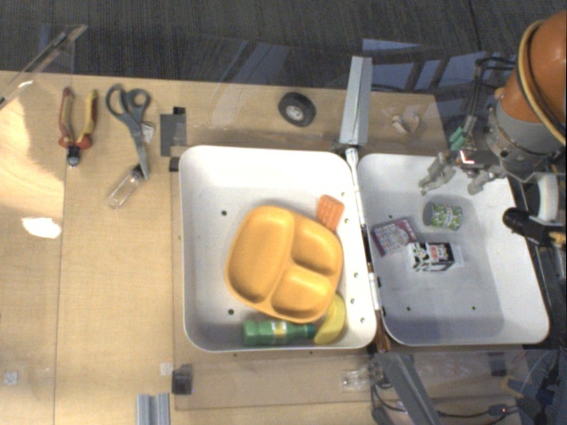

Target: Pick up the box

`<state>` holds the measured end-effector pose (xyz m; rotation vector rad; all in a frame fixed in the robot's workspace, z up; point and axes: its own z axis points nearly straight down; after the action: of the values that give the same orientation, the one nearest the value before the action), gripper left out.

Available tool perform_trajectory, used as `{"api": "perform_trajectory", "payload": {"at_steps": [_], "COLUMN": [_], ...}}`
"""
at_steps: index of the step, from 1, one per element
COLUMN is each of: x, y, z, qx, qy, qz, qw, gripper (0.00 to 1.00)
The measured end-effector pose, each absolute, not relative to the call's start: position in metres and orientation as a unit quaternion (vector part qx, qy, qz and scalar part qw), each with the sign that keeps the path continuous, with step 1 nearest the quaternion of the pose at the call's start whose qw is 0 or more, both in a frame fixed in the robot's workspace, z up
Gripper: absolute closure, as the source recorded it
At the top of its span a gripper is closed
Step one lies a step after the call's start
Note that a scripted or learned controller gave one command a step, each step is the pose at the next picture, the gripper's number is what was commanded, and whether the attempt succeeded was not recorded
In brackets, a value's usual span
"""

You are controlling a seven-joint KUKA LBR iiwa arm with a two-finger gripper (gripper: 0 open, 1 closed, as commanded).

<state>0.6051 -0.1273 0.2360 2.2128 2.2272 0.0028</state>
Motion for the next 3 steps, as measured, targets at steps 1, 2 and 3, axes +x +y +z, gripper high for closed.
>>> {"api": "perform_trajectory", "payload": {"at_steps": [1, 2, 3], "x": [0.591, 0.594, 0.594], "y": [-0.093, -0.093, -0.093], "z": [0.102, 0.114, 0.114], "qx": [0.747, 0.747, 0.747], "qy": [0.664, 0.665, 0.665], "qz": [0.0065, 0.0087, 0.0087], "qw": [0.007, 0.01, 0.01], "gripper": [0.0, 1.0, 0.0]}}
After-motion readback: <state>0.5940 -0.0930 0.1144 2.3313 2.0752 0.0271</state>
